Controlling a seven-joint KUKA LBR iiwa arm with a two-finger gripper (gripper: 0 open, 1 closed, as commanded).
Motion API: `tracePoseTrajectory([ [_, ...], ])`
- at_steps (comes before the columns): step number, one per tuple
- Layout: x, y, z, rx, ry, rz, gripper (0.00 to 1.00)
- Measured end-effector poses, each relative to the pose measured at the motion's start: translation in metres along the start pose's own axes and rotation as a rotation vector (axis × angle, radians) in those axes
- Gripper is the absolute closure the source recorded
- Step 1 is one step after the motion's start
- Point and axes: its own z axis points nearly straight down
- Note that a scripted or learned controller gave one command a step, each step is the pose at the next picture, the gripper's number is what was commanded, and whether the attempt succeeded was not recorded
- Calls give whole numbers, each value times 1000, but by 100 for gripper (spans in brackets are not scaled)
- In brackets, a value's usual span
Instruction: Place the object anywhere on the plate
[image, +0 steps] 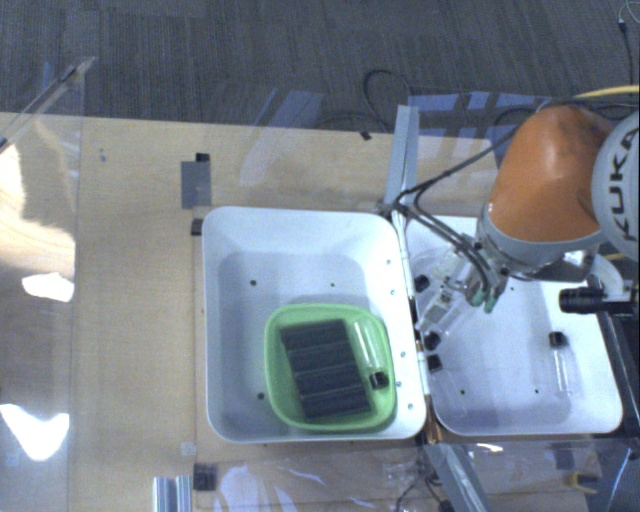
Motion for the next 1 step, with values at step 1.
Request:
tracePoseTrajectory([
  [1, -63, -30, -8, 0, -4, -13, 0],
])
